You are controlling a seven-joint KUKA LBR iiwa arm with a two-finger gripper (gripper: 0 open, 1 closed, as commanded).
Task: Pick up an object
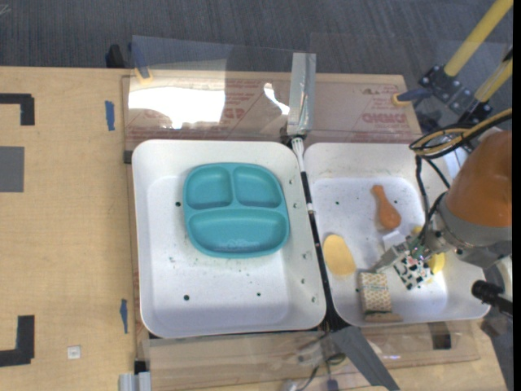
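Note:
The right bin holds several small objects. An orange carrot-shaped piece lies toward its back, and a yellow oval piece rests by its left wall. At the front sits a tan patterned block, with a speckled black, white and green item to its right. A small yellow piece lies partly under the arm. My gripper is low in this bin, between the orange piece and the speckled item, just above the tan block. Nothing is visibly held.
A teal divided plate lies in the left bin. The grey arm with its orange band covers the right bin's right side. Clear plastic sheeting and black cables lie behind the bins.

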